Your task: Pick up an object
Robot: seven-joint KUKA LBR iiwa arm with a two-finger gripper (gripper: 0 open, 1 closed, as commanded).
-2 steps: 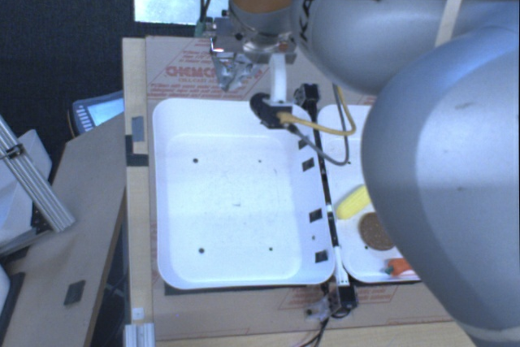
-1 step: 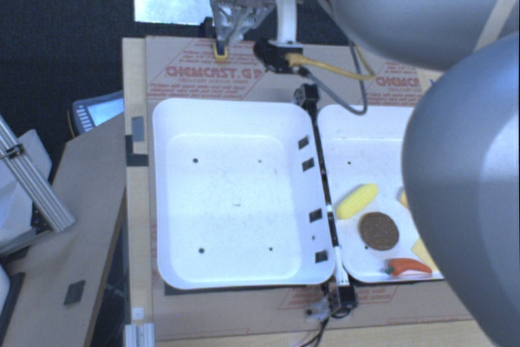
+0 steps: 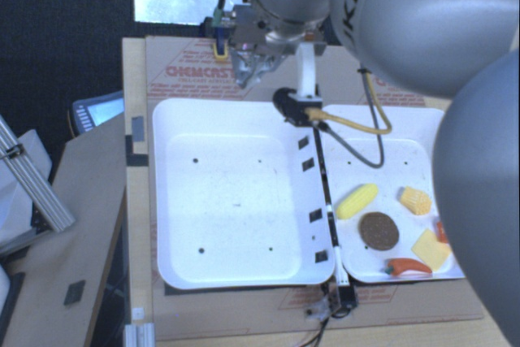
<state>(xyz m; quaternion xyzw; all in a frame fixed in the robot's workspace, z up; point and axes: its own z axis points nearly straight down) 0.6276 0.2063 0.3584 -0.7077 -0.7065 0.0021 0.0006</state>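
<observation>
The right bin (image 3: 382, 134) holds several toy foods near its front: a yellow corn cob (image 3: 357, 201), a brown round patty (image 3: 379, 231), a small yellow corn piece (image 3: 416, 201), a yellow cheese wedge (image 3: 431, 249) and a red-orange chili pepper (image 3: 409, 266). My gripper (image 3: 249, 71) hangs above the back edge of the left bin (image 3: 162, 199), far from the foods. Nothing shows between its fingers. The grey arm covers the upper right of the view and part of the right bin.
A black divider with clips (image 3: 318, 183) runs between the two bins. A yellow cable (image 3: 357, 126) loops over the right bin's back. Cardboard (image 3: 187, 73) lies under the bins. A metal rail (image 3: 32, 183) sits at the far left.
</observation>
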